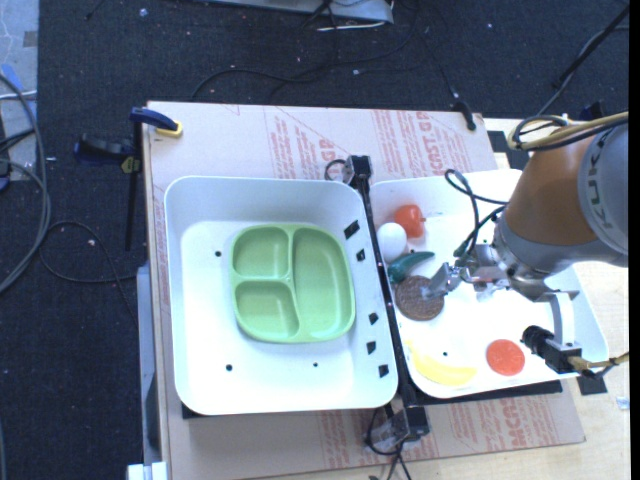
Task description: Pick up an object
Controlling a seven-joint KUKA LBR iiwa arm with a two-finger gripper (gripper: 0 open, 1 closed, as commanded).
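A brown round disc [419, 299] lies flat in the right bin [590, 336], near its left wall, with the pincer [440, 285] touching its right edge — whether apart or together, I cannot tell. Around it sit a white ball [391, 236], orange ball [408, 218], teal piece [409, 264], yellow banana [444, 370] and red disc [505, 357]. The left bin [190, 268] holds a green divided tray [292, 283].
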